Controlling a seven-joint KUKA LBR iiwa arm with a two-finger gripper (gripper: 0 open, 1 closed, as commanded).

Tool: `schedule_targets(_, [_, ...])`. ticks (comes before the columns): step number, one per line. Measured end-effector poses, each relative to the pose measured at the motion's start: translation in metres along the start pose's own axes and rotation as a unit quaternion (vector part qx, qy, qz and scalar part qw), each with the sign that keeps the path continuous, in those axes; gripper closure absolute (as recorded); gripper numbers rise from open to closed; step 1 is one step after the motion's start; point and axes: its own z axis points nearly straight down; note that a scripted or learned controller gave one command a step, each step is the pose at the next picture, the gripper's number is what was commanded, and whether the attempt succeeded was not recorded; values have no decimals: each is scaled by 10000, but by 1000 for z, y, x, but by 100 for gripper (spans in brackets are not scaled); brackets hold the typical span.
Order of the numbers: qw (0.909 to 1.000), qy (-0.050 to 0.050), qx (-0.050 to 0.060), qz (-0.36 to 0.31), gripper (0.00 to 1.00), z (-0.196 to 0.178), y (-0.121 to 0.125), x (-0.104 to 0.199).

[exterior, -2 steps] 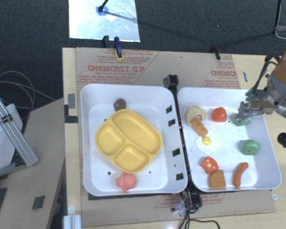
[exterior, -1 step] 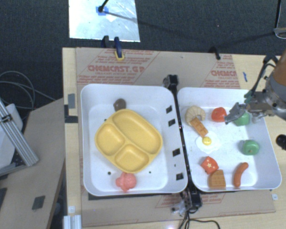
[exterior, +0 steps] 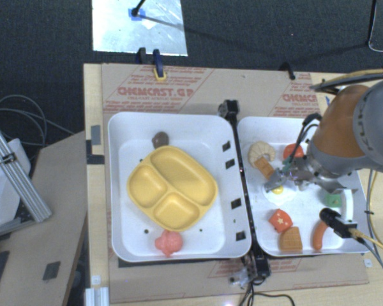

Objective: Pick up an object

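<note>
On the table, the left bin (exterior: 118, 171) holds a yellow divided plate (exterior: 172, 187), with a pink lump (exterior: 169, 242) by its front edge. In the right bin (exterior: 255, 234), the tool (exterior: 282, 178) hangs low over a yellow piece (exterior: 276, 187) near the bin's middle; a red block (exterior: 280, 220) lies toward the front edge.

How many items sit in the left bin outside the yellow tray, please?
2: a brown lump by the yellow tray's far edge, and a pink piece at its near edge. The tray may hide others.
</note>
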Motion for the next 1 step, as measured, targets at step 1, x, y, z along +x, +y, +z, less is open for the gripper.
schedule_targets(1, [10000, -23, -54, -1, 0, 20, 8, 3])
